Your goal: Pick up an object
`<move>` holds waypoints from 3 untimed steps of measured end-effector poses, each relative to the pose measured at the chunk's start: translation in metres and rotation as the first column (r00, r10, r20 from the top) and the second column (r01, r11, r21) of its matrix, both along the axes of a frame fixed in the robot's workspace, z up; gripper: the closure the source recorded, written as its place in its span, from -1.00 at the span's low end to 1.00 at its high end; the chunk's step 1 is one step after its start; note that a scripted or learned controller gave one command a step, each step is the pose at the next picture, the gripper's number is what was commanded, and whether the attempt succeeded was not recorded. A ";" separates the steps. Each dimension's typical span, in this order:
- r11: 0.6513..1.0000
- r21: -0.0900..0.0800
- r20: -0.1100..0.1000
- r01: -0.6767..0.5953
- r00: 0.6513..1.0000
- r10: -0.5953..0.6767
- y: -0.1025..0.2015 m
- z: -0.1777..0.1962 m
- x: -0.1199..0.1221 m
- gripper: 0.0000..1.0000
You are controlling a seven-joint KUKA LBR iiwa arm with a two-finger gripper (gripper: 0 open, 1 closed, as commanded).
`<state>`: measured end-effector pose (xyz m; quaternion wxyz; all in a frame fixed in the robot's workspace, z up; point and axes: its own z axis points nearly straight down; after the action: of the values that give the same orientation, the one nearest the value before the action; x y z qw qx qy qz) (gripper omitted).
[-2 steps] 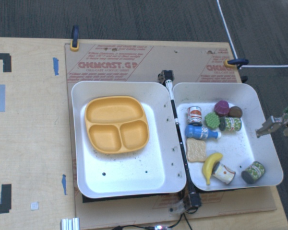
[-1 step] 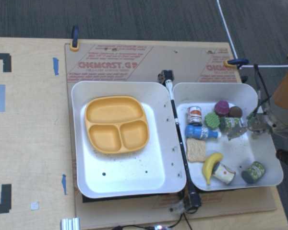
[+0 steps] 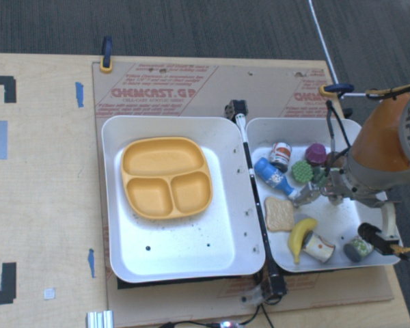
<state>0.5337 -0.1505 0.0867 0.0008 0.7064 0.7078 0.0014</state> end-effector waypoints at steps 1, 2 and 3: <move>1.000 -0.001 0.004 0.000 1.000 0.000 0.057 0.001 -0.037 -1.00; 1.000 -0.004 0.011 0.002 1.000 -0.002 0.056 0.012 -0.034 1.00; 1.000 0.000 -0.001 0.000 1.000 0.000 0.130 0.099 0.020 1.00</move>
<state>0.5539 -0.0205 0.1853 0.0002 0.7066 0.7076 0.0010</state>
